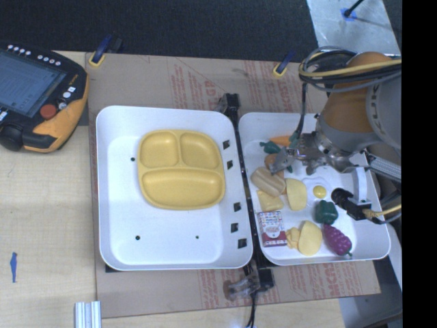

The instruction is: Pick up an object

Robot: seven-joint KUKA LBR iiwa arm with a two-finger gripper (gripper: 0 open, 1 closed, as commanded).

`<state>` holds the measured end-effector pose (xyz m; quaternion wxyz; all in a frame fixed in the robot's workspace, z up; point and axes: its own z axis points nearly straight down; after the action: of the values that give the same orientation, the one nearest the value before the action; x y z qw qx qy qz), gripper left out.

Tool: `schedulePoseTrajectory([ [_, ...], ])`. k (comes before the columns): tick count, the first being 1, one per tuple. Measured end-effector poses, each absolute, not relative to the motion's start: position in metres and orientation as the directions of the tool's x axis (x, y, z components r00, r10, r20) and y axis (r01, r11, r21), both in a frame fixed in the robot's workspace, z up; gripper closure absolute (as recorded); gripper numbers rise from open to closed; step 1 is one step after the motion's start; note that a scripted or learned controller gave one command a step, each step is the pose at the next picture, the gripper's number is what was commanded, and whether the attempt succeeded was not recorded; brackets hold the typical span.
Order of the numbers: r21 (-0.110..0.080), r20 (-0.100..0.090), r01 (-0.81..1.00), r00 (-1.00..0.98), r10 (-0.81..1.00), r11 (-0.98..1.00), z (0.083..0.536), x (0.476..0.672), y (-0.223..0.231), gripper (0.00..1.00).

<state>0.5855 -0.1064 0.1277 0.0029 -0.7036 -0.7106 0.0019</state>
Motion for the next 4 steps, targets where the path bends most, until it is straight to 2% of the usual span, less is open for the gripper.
schedulePoseTrajectory([
  [1, 0.002, -0.001, 1.0, -0.008, 1.0, 0.008, 0.091, 0.641, -0.111, 0.0],
  [2, -0.004, -0.001, 1.0, -0.01, 1.0, 0.01, 0.103, 0.639, -0.112, 1.0],
  [3, -0.004, -0.001, 1.0, -0.012, 1.0, 0.012, 0.103, 0.639, -0.112, 0.0],
  [4, -0.008, 0.0, 1.0, -0.003, 1.0, 0.003, 0.091, 0.596, -0.11, 0.0],
])
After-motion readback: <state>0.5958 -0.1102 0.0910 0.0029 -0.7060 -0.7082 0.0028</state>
